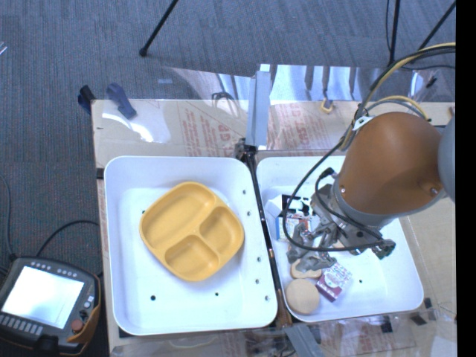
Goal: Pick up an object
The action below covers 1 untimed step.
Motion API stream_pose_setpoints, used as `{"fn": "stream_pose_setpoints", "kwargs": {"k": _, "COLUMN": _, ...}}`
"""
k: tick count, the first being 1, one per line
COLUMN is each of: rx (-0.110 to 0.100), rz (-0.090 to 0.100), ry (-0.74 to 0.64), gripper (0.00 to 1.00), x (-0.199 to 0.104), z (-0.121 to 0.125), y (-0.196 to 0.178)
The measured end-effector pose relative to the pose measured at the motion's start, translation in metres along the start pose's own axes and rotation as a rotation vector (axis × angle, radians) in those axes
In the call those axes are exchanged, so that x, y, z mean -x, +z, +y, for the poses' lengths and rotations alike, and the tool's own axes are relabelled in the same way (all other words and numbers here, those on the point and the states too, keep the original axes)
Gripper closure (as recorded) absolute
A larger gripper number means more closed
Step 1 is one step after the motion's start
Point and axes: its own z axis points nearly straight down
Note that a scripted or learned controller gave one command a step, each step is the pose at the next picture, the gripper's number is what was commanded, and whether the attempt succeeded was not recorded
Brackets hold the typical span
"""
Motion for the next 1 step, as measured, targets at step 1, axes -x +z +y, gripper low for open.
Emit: {"fn": "stream_pose_setpoints", "kwargs": {"k": 1, "rx": 0.001, "rz": -0.002, "ry": 0.001, "gripper": 1.0, "x": 0.0019, "z": 0.001, "y": -0.009}}
